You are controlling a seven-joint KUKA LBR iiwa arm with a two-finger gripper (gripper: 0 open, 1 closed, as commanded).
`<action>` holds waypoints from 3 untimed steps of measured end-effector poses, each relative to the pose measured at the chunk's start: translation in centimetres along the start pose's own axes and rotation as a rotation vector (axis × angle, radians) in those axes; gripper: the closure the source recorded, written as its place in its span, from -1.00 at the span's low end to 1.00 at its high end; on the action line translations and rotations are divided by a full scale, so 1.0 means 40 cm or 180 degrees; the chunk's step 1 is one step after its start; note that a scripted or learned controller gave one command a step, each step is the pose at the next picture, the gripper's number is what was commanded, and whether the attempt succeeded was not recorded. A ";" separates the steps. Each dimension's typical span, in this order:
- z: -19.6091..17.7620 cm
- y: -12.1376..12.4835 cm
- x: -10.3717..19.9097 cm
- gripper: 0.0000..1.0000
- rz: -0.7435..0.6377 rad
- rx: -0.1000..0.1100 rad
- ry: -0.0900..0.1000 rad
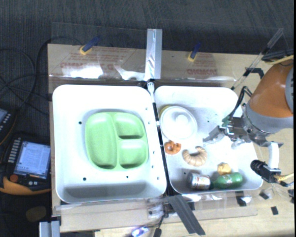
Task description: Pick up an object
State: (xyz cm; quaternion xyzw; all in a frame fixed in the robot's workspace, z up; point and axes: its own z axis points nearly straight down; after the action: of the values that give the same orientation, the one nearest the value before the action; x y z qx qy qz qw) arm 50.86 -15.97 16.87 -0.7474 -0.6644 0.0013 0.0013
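One camera looks down from above at a slant. Both bins (64, 132) fill the middle of the frame; the arm (271, 100) enters at right.

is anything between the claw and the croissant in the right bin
Nothing visible. The claw hangs above the right bin, and bare bin floor lies between it and the croissant; the white bowl sits off to the side.

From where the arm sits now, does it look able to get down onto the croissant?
Probably yes. The croissant lies alone on bare floor of the right bin, apart from the orange piece and can, with the gripper just up-right of it.
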 end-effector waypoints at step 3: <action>0.177 -0.040 0.083 1.00 -0.0677 -0.0039 0.0003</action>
State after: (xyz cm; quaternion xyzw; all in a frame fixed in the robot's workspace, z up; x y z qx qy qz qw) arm 49.62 -12.50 9.78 -0.6727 -0.7399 -0.0033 -0.0028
